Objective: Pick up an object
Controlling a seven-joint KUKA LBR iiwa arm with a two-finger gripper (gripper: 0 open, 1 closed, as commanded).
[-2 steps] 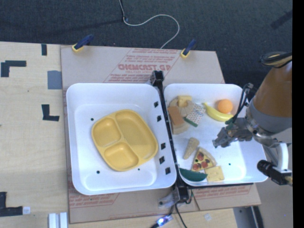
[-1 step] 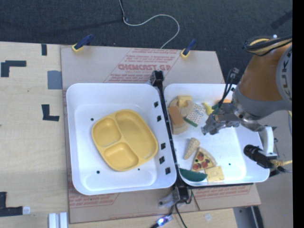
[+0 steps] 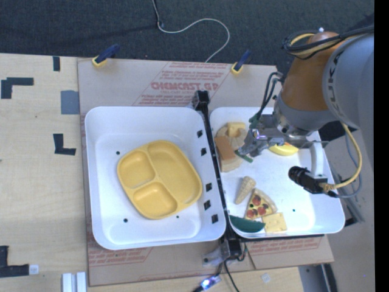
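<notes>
A: State the position of the gripper (image 3: 254,143)

B: It hangs low in the right bin (image 3: 316,221), at that bin's upper left, its metal fingers pointing down and to the left toward the tan bread-like piece (image 3: 226,143) against the bin's left wall. The arm reaches in from the right, so the wrist covers the bin's upper middle

A: State the condition of the jaws

B: They appear slightly parted, and nothing is seen clamped between them. The tips stand just beside the bread-like piece; contact cannot be confirmed

A: Which item is the likely target, and why?

B: Judged from the approach angle, the bread-like piece. It lies nearest the fingertips. The yellow banana-like piece (image 3: 284,149) lies partly under the wrist, which makes it a poor candidate from this pose

A: List the remaining contents

B: Ice cream cone (image 3: 244,188), pizza slice (image 3: 259,205), cheese wedge (image 3: 275,223) and a dark green piece (image 3: 248,225) lie near the front of the right bin, well apart from the gripper. The yellow divided plate (image 3: 159,178) lies flat in the left bin (image 3: 100,139)

A: Risk?

B: The target rests against the wall, leaving little finger room on that side
</notes>
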